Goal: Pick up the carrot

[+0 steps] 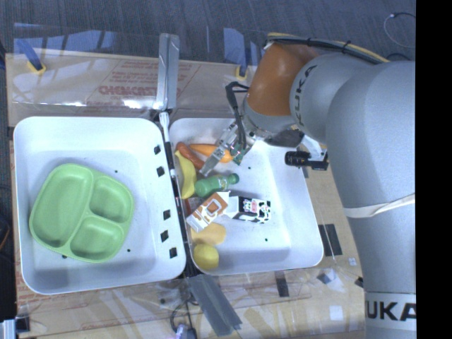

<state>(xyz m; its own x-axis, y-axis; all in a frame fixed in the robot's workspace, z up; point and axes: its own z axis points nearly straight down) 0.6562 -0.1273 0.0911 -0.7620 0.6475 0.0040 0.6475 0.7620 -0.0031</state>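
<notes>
The carrot (203, 149) lies at the back left of the right bin (300, 235), and we see the gripper (220, 155) low beside its right end. Whether it grips, we cannot tell. Our left bin (42, 136) holds a green divided plate (81, 212). Both bins sit on a bench (85, 83) covered in clear plastic sheeting, with grey carpet (141, 6) behind.

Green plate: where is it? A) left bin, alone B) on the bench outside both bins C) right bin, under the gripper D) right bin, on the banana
A, the green plate lies flat in the left bin, with the carrot, banana and the rest in the right bin.
</notes>
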